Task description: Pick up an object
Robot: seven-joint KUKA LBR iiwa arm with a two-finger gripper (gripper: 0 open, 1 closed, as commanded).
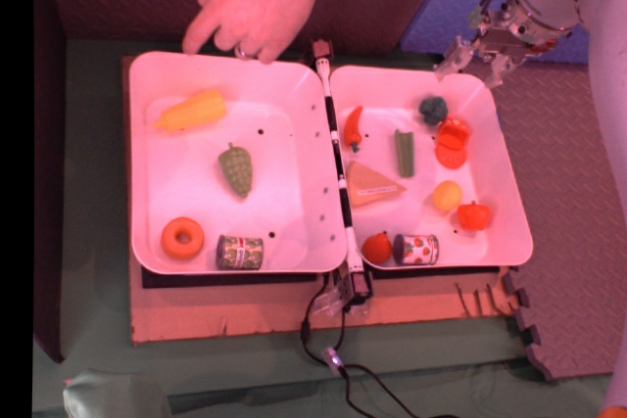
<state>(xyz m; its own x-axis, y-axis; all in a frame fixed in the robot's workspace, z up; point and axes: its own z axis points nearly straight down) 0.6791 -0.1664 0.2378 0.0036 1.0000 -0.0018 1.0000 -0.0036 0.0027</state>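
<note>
Two white bins [294, 259] holding toy food, fingers [480, 54] spread, empty, above right bin's far corner

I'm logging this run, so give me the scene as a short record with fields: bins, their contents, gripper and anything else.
left bin: yellow pepper, green strawberry, orange donut, can
right bin: red chili, green stick, cheese wedge, yellow ball, tomato, soup can
gripper: above right bin's far right corner, holding nothing
person's hand: at left bin's far rim

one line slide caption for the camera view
Gripper hovers above the right bin's far corner while a person's hand rests at the left bin's rim.
</note>
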